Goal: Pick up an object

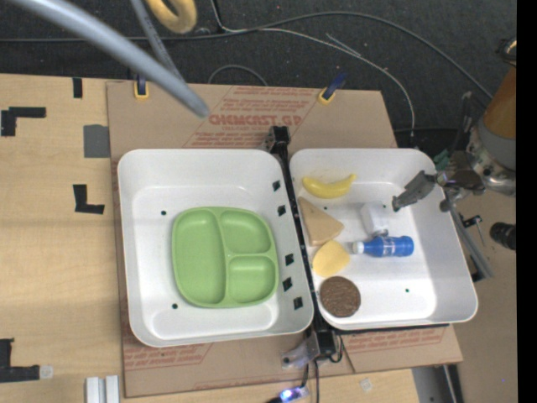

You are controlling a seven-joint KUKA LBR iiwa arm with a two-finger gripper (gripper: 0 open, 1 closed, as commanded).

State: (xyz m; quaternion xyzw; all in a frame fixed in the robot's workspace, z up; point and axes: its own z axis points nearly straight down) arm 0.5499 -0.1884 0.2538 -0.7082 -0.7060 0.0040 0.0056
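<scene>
Round brown speckled disc (340, 295) nearest; curved yellow banana (328, 185), blue bottle (385, 246) beyond; end effector (417, 191) state unclear.

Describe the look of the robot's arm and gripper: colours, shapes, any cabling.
The arm comes in at the right edge as a rounded grey body with an orange band above the wrist. The gripper is a small dark metal assembly with thin, angular grey fingers and black bracket pieces around it. Thin dark cables or rods run beside the wrist. No lettering can be made out on them.
</scene>
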